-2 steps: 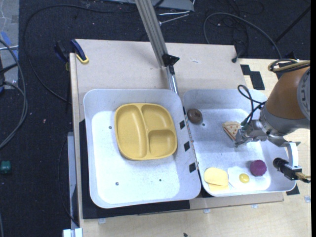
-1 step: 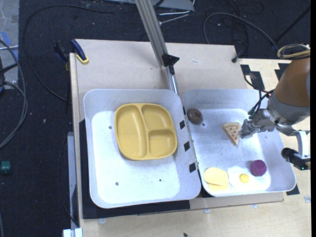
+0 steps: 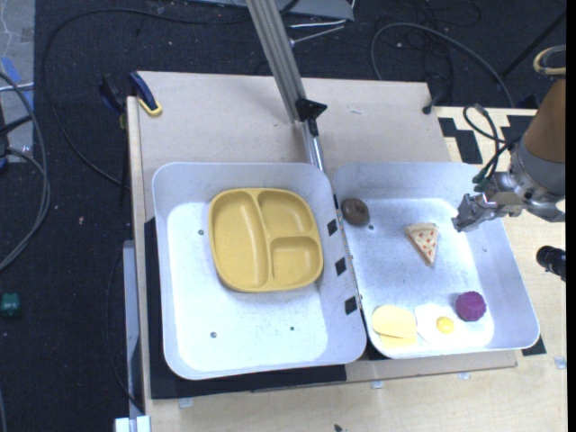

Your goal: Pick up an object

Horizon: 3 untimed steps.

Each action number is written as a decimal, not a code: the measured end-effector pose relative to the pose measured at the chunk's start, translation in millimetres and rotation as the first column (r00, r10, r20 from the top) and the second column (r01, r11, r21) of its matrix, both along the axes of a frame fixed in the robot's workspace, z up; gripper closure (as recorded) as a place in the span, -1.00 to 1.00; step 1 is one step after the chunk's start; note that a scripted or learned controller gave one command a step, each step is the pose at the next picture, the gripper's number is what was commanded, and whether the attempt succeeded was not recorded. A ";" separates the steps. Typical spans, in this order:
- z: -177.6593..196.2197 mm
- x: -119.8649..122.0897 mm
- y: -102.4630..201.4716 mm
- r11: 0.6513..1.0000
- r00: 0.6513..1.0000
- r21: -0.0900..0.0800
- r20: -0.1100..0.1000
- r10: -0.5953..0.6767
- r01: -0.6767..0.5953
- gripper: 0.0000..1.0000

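Gripper (image 3: 468, 214) hangs over the right bin's (image 3: 504, 268) far right edge; can't tell its state, nothing visibly held. Near it lies a pizza slice (image 3: 424, 241). Further off: brown donut (image 3: 355, 211), purple ball (image 3: 470, 306), fried egg (image 3: 441, 324), yellow disc (image 3: 394, 323). Left bin (image 3: 180, 331) holds a yellow divided plate (image 3: 266, 239).

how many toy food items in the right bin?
5: brown donut at the top-left corner, pizza slice mid-bin, purple piece lower right, fried egg and yellow piece along the bottom.

Divided plate (image 3: 266, 239) in left bin (image 3: 180, 331); food pieces (image 3: 423, 242) in right bin (image 3: 504, 268).
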<state>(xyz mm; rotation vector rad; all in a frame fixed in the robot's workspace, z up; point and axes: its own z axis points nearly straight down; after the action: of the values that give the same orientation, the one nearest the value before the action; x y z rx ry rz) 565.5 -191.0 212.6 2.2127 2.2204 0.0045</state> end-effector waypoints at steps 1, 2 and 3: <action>31.5 1.2 -0.1 1.000 1.000 0.001 -0.002 0.000 0.000 1.00; 28.3 4.3 43.6 1.000 1.000 0.003 -0.007 0.002 -0.002 1.00; 29.7 19.1 105.7 1.000 1.000 0.004 -0.005 0.005 -0.005 1.00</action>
<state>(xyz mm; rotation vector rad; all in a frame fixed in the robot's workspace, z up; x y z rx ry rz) 584.5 -85.3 242.4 2.2121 2.2298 0.0029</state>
